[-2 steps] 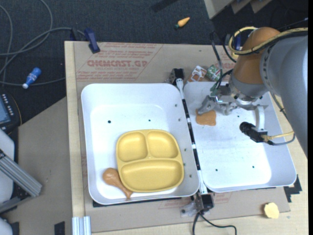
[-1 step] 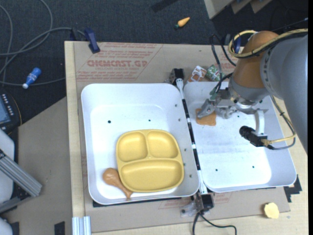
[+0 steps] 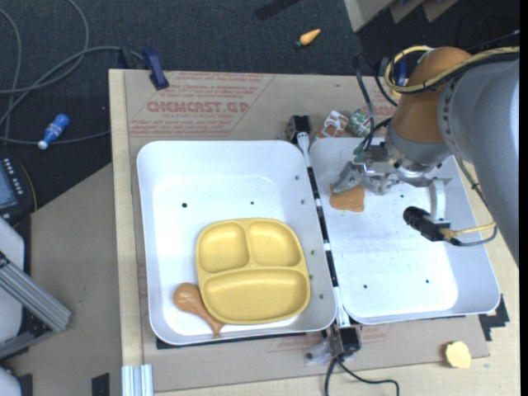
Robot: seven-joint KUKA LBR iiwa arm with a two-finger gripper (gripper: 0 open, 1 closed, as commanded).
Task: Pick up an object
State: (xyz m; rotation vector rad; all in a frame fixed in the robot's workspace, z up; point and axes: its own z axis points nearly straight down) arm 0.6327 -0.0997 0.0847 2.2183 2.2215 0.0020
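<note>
1. The right bin (image 3: 412,279) serves as the landmark; the grey arm (image 3: 483,114) with its orange band reaches in over this bin's far right part.
2. The hand (image 3: 369,174) sits low over the far left part of the right bin, close to the divider between the two bins.
3. A small brownish-orange piece (image 3: 348,199) lies on the floor of the right bin, in its far left area, just below and slightly left of the hand as seen from above.
4. The piece looks to be touching or almost touching the hand's tips, yet it lies beside them, not clearly between them.
5. Whether the hand is released or clenched cannot be told; the metal parts blur together.
6. Left of the right bin, the left bin (image 3: 165,172) holds a yellow divided plate (image 3: 250,269) and an orange drumstick-shaped toy (image 3: 195,304) touching the plate's near left edge.
7. Near the right bin's near right corner, a yellow lump (image 3: 457,354) rests on the worktop (image 3: 206,101).
</note>
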